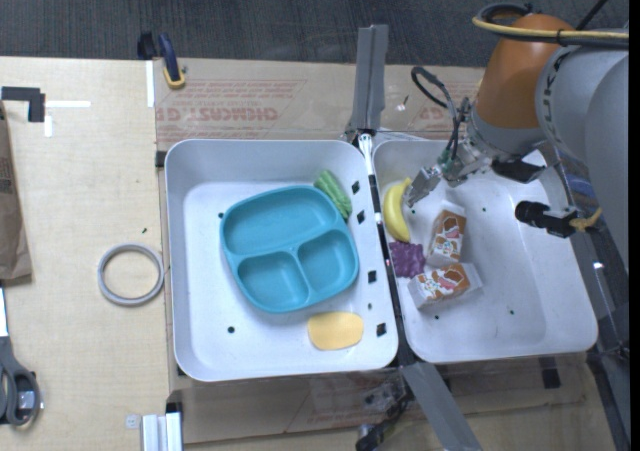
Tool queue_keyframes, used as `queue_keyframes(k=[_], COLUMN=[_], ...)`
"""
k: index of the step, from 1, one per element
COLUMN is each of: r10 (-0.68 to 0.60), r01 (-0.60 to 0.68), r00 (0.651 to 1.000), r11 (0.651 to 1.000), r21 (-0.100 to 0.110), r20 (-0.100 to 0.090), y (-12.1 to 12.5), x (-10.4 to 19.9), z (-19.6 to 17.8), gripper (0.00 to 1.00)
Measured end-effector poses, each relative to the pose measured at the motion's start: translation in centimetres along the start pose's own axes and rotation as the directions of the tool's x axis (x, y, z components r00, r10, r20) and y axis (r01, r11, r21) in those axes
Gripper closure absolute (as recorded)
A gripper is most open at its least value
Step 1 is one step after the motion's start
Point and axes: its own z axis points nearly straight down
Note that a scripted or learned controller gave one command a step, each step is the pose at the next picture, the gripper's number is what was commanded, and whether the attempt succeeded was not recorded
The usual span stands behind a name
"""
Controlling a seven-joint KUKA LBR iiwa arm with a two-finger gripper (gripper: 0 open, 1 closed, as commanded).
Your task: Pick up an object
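Observation:
My gripper hangs over the back left part of the right bin, just right of a yellow banana-shaped toy that leans on the bin's left wall. Below the banana lie a purple grape bunch and two orange-and-white snack packets. Nothing shows between the fingers. In the left bin sits a blue divided plate, with a green toy at its back right and a yellow flat piece in front.
A grey ring lies on the wooden bench left of the bins. Scissors sit at the lower left edge. A metal divider post stands between the bins at the back. A black cable fitting juts over the right bin.

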Motion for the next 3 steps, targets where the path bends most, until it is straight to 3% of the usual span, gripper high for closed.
queue_keyframes(k=[1,2,3], r10=[-0.011,-0.004,-0.139], r01=[0.011,0.004,0.139], r00=[1.000,1.000,0.990], r11=[1.000,1.000,0.990], r21=[0.004,0.005,-0.010], r20=[-0.003,-0.004,0.007], y=[-5.0,-9.5,-14.3], x=[1.9,7.6,5.3], z=[0.2,-8.8,-0.6], gripper=[0.00,0.00,0.00])
